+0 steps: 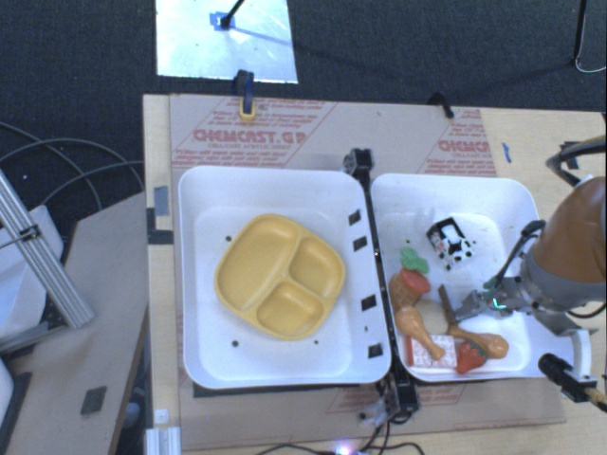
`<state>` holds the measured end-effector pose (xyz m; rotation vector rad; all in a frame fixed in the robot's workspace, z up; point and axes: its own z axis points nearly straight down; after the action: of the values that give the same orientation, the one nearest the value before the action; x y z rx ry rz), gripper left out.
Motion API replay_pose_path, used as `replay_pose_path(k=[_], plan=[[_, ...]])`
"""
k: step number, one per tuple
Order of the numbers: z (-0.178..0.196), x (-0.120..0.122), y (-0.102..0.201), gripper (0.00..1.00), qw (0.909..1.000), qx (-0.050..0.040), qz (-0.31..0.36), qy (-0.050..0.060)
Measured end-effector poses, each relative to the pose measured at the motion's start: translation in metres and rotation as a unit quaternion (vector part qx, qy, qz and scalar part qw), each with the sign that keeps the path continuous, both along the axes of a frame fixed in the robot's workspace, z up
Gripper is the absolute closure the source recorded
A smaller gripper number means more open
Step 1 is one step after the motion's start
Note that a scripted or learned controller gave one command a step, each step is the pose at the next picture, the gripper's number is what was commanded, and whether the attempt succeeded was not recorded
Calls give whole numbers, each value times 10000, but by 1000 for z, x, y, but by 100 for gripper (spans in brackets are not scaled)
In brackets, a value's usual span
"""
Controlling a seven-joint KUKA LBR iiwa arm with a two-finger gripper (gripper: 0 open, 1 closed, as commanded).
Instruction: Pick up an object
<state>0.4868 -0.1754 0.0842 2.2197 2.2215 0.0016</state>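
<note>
The right bin (512,197) holds several toy foods. A black-and-white toy (450,238) lies near its middle. A red and green piece (413,279) sits by the left wall, above a brown drumstick (410,318). A second drumstick (482,341) and a red strawberry (471,357) lie at the front wall. My gripper (456,313) hangs low over the front half of this bin, just above the second drumstick and right of the first. It stands open, with nothing between its fingers. The grey arm (574,254) comes in from the right.
The left bin (199,207) holds a yellow divided tray (280,275). A black divider with clips (372,273) runs between the two bins. A blue-and-yellow clamp (246,98) grips the back of the cardboard sheet under the bins.
</note>
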Motion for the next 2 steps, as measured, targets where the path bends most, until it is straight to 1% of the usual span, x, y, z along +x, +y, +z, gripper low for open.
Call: replay_pose_path(k=[1, 2], plan=[[1, 47, 68, 0, 10000, 0, 39, -14], [14, 65, 85, 0, 10000, 1, 27, -6]])
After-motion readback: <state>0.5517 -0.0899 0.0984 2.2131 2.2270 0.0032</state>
